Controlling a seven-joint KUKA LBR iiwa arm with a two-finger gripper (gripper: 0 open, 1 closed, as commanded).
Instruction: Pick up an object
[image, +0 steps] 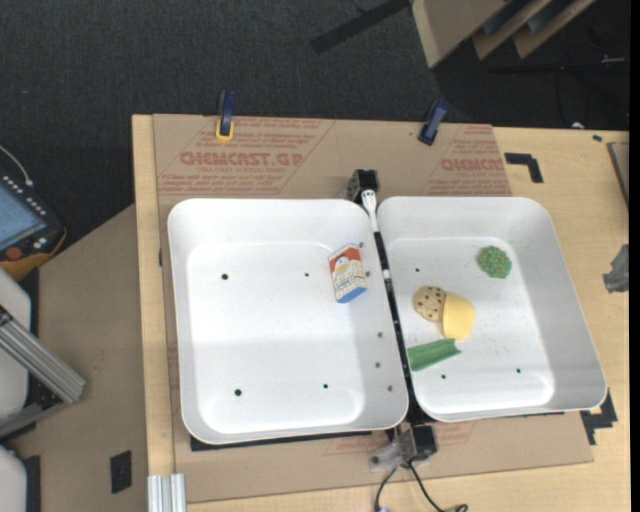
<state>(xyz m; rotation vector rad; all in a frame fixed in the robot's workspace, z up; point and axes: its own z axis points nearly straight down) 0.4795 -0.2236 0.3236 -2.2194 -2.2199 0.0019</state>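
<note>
You're looking at five candidates sitting in the two white bins in the middle of the frame. In the left bin (190, 232) a small carton (347, 274) is lying near the right wall. It's white with a red patch up top and a blue band at the bottom, tilted a little, and well apart from everything else.

The other four are sitting in the right bin (565, 262). A bumpy green ball (493, 261) is resting alone toward the upper right. Left of centre, a tan round cookie (429, 302) with dark specks is touching a smooth yellow piece (459, 318) at its lower right. Just below them a long green piece (433, 354) is lying at a slant, with its left end reaching the bin's left wall and its right end tucking under the yellow piece.

As for the pincer, you're not getting an answer from me: I can't tell whether it's spread or pressed together, or whether it's touching anything.

Both bins are sitting on a brown cardboard sheet (300, 150) with red lettering, which is covering the desk, and two blue clamps (225, 115) are gripping its top edge.
</note>
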